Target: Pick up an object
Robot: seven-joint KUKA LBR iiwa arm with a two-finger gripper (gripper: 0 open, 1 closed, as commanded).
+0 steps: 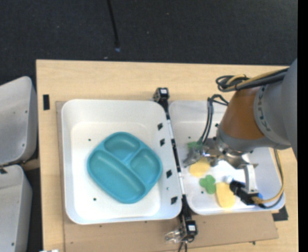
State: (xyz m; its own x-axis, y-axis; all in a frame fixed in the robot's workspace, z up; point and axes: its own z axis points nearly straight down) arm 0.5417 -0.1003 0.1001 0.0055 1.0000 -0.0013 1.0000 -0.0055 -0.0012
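- We take the teal divided plate [124, 166] as our landmark; it lies flat in the left white bin [70, 193], tilted a little against the bin's walls.
- To the right of the plate, past the dividing wall, sits the right white bin [188, 114], both bins resting on the pale wooden bench [101, 77].
- The grey arm [272, 114] with its orange band reaches over the right bin, and the jaws [209, 152] are low in that bin, on the side nearest the plate.
- We cannot tell how far the jaws are parted or whether they grip anything; the wrist hides them.
- Just below the jaws, right of the plate, lies a yellow object [198, 168].
- Next to it, a little further from the plate, sits a green object [209, 183], and just beside that a second, longer yellow object [225, 194].
- A small green piece [193, 145] shows close beside the jaws, towards the plate.
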